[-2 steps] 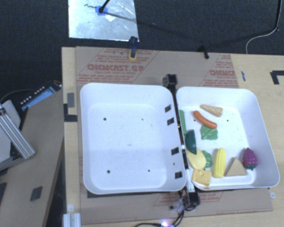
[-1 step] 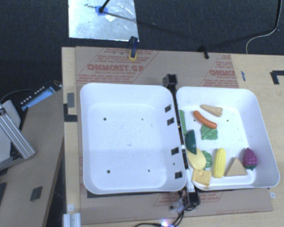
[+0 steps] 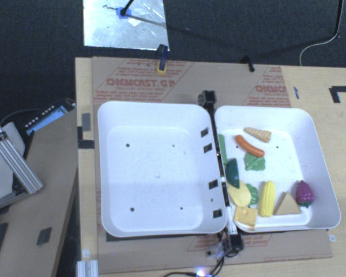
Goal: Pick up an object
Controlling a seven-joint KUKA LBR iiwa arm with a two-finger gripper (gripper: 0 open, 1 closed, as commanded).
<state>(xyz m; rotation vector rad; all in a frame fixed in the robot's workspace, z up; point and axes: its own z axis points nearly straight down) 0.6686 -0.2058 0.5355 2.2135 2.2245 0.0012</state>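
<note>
Left bin (image 3: 155, 172), at your nine o'clock, bare white floor. Right bin (image 3: 320, 154), three o'clock, crowded with toy food: sausage (image 3: 249, 145), corn cob (image 3: 267, 198), grapes (image 3: 304, 193). Nothing lifted; whole pick remains for you. Sausage's long axis runs ten to four o'clock; corn cob points near twelve. Gripper state: cannot tell.
</note>
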